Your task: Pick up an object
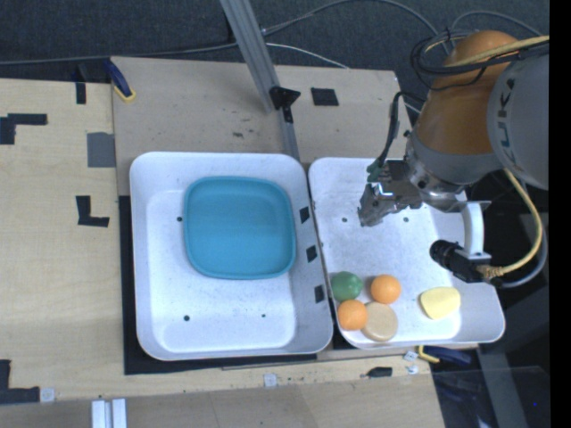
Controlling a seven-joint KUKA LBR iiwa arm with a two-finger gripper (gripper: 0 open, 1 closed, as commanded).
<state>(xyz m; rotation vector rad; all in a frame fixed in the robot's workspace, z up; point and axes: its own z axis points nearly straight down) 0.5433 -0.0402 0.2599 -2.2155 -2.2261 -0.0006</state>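
My gripper (371,210) hangs over the upper middle of the right bin (401,248), with nothing visible between its fingers. Along the bin's near edge lie a green ball (346,285), an orange ball (385,288), a second orange ball (352,315), a tan round piece (381,322) and a yellow lemon-shaped piece (440,303). All of them lie well below the gripper in the view, apart from it.
The left bin (161,266) holds a blue square plate (239,226). A grey metal pole (259,52) slants down to the gap between the bins. Black cables and a black fitting (455,259) hang at the arm's right side.
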